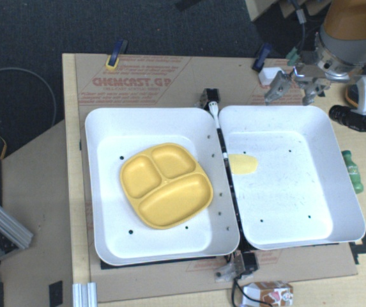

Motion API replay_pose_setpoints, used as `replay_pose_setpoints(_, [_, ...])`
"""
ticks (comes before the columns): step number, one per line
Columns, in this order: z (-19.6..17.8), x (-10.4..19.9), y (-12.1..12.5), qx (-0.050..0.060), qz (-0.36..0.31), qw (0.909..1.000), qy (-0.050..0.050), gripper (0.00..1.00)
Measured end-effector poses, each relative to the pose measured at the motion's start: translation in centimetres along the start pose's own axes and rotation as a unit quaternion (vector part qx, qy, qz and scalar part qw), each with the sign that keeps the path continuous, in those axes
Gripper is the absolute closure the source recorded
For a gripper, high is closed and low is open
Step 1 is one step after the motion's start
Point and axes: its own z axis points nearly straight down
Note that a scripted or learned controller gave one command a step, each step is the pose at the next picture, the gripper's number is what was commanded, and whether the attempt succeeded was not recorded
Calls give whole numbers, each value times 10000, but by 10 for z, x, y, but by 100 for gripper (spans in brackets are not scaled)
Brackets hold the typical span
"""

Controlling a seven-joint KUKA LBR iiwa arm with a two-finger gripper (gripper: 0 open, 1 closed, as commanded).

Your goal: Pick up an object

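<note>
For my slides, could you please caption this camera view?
Gripper open above the right white bin's far rim; yellow divided plastic plate in the left white bin.

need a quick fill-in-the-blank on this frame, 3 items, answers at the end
1. The yellow tray lies in the ____ bin.
2. The tray is split into ____ compartments.
3. The hand is above the far edge of the ____ bin, holding nothing.

Answers: left; three; right
</note>
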Motion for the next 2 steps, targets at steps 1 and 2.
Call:
replay_pose_setpoints(1, [-100, 77, -54, -34, -28, 10000, 1, 0])
replay_pose_setpoints(2, [-251, 32, -129, -118, 27, 9999, -16, 0])
